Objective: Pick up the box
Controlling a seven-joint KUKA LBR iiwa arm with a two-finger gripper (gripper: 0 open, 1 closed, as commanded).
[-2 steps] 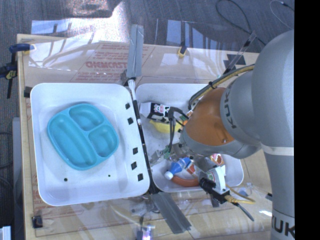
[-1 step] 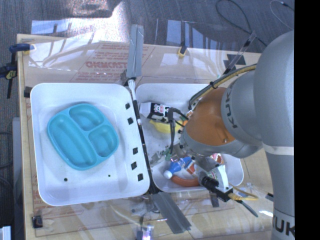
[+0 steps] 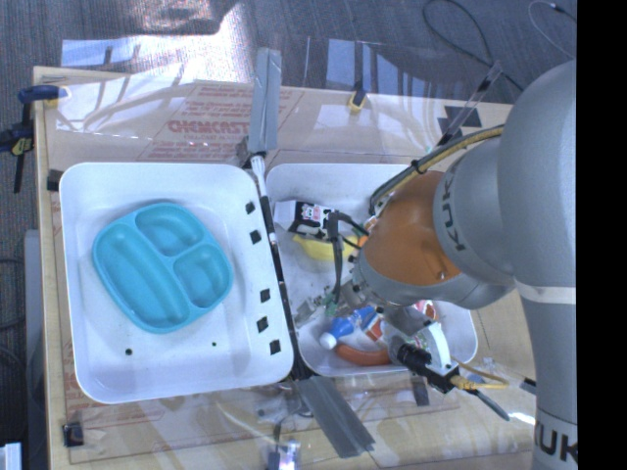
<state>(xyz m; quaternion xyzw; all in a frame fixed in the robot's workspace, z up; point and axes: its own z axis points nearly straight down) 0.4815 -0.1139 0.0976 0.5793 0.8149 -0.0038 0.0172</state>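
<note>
A small white box (image 3: 311, 216) with black and red print lies at the far left corner of the right bin (image 3: 294, 179). The arm's orange band and grey wrist hang low over the middle of that bin. My gripper (image 3: 333, 305) sits below the wrist, nearer the bin's front than the box and apart from it. It is down among the clutter by the bin's left wall.
A yellow item (image 3: 317, 249) lies just in front of the box. A blue and white bottle (image 3: 347, 330) and an orange-red item (image 3: 361, 356) lie at the right bin's front. The left bin (image 3: 83, 360) holds a blue divided plate (image 3: 162, 265).
</note>
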